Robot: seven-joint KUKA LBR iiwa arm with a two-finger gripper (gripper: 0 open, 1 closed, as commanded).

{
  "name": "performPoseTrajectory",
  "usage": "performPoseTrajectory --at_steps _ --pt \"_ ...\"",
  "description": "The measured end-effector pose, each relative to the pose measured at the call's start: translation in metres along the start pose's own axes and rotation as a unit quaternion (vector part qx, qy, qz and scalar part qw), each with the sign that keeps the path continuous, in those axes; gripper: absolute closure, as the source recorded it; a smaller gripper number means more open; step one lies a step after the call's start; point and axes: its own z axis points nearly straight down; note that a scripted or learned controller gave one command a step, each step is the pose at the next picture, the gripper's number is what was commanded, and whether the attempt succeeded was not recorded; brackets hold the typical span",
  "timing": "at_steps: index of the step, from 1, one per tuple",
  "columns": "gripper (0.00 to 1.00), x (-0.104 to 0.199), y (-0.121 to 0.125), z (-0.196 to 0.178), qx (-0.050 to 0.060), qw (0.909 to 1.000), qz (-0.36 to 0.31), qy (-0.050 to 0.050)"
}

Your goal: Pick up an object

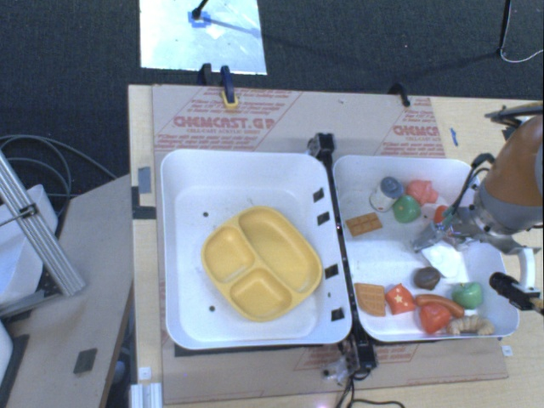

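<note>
Toy food pieces lie scattered in the right bin (353, 185): a grey-blue cup (387, 190) and a green ball (406, 210) near the far wall, with a salmon-pink piece (422, 191) just beside them. A brown cracker (364, 224) rests toward the bin's left side. Nearer the front sit a second cracker (371, 298), a red piece with a pale mark (399, 298), a dark brown lump (427, 278), a green pepper (467, 295), a red pepper (434, 317) and a sausage (439, 302). A white piece (445, 260) lies in the middle, just under the arm's metal tip.

The jaws (436, 237) hang low over the right bin, close to the white piece; whether they are open or closed cannot be told, and nothing is visibly between them. The arm (517, 185) comes in from the right.

The left bin (183, 228) holds a yellow divided plate (260, 263) with three sections. Both bins stand side by side on the desk (280, 117).
</note>
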Motion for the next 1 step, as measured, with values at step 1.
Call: performPoseTrajectory --at_steps 1 --pt "0.00 0.0017 -0.0703 0.0003 -0.002 1.0000 -0.001 0.000"
